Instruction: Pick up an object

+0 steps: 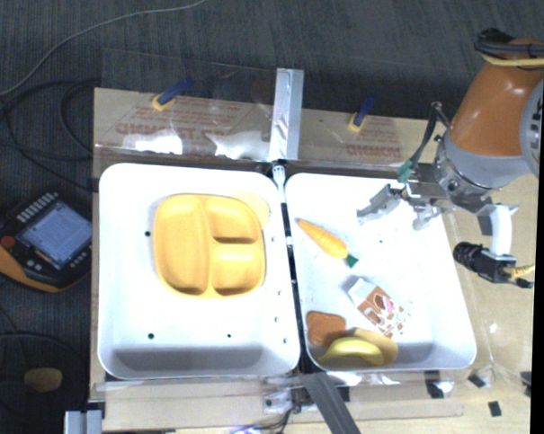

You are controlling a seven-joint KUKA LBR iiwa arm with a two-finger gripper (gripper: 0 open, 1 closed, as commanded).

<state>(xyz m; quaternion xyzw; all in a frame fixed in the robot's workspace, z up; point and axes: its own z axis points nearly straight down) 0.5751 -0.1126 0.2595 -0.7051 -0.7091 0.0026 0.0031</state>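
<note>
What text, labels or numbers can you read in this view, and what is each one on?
None can be read.
Red print on the clear plastic sheets taped behind the bins: too faint and blurred.
Small carton in the right bin: picture on its face, any words too small.
Handheld pendant left of the bench: lit screen, content too blurred.

Robot lab: bench [481,374], cables [43,94], pendant [46,242]
</note>
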